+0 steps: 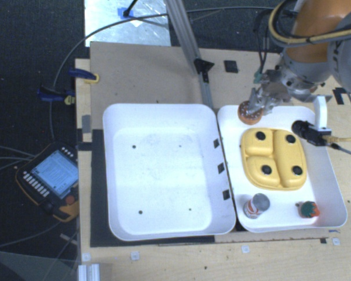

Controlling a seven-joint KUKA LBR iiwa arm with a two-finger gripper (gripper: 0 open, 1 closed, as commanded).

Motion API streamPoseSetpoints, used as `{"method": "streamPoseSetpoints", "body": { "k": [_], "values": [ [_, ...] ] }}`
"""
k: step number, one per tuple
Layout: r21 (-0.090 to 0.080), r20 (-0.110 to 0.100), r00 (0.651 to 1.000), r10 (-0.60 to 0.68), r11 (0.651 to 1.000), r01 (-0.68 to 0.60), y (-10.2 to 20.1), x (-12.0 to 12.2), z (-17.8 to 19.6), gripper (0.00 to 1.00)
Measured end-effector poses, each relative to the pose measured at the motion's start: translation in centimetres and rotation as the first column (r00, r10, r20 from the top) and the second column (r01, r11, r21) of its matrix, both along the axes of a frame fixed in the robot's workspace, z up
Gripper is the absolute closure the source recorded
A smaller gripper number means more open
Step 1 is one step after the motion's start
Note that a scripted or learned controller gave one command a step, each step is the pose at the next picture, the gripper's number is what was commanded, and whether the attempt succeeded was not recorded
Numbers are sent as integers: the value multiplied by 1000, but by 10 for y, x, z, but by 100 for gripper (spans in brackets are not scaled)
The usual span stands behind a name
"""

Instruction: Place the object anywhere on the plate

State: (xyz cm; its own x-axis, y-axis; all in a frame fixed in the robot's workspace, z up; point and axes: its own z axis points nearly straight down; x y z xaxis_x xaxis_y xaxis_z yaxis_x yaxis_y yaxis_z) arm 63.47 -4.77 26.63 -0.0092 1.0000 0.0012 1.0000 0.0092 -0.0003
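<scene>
The arm (322, 22) runs off the frame at 1 o'clock, so most of it is cut off. The gripper (258, 101) sits right over a small brownish thing (249, 115), and the tips blur together too much to read. Two tiny objects at 5 o'clock, (257, 205) and (308, 209), are too small to identify.

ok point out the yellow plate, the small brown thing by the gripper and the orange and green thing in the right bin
yellow plate (274, 158): camera view, centre ridge between its compartments
small brown object (249, 116): camera view, its lower rim, below the gripper (258, 103)
orange and green object (308, 209): camera view, its middle, near the bin's front right corner
</scene>
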Motion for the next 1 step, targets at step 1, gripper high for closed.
{"method": "streamPoseSetpoints", "body": {
  "k": [1],
  "values": [
    [1,1,1000,1,1000,-1,60,-6,-15,100]
  ]
}}
